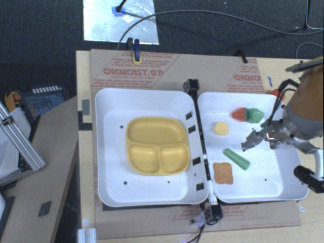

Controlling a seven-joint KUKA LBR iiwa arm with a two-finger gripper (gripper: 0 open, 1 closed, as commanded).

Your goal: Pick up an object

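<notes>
While gripper (pixel 251 142) hovers, green stick (pixel 237 159) lies near.

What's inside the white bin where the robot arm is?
The right bin holds a small yellow piece, a red-and-green toy, a green stick and an orange-brown slab. The arm covers its far right side.

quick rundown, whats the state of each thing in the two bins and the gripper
yellow tray: flat in the left bin, compartments bare
yellow round piece: loose in the right bin
red and green toy: loose near the far wall
green stick: lying flat, at a slant
brown piece: lying flat by the near wall
gripper: above the right bin, holding nothing
</notes>
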